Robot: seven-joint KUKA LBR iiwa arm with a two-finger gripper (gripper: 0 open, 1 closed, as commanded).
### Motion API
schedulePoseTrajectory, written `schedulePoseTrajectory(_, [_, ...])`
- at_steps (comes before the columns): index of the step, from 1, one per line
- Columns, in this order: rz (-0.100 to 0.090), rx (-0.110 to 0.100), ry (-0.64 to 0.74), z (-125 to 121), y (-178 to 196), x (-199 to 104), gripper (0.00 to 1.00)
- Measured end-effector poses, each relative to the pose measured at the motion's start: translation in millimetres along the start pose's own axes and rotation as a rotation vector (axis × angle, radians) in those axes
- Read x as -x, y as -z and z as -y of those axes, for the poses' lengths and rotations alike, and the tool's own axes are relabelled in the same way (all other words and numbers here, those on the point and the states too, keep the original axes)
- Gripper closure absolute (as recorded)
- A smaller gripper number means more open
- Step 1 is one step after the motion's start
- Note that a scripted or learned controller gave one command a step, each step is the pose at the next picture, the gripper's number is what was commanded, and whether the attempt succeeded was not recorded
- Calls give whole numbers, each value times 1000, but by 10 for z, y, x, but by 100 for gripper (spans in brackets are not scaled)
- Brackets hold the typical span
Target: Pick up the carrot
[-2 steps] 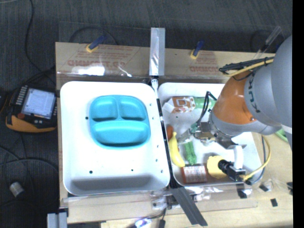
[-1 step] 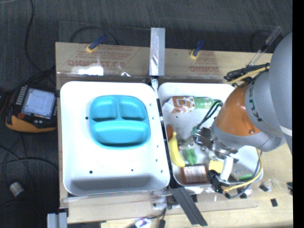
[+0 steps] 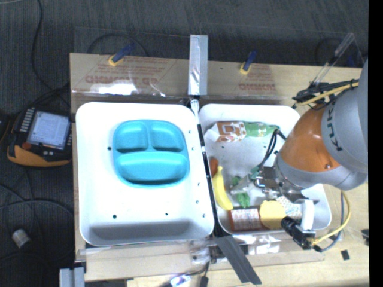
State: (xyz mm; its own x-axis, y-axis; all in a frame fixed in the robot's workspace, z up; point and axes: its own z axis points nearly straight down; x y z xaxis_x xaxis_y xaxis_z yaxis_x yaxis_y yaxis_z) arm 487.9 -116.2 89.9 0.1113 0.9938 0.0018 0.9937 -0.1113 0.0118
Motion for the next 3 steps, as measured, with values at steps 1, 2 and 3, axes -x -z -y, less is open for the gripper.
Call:
schedulePoseTrajectory(1, [-2, 1, 0, -11, 98, -4, 100])
schedulePoseTrajectory(2, [9, -15, -513, 108, 926, -630, 100])
schedulePoseTrajectory(3, [10, -17, -574, 25, 917, -1391, 100])
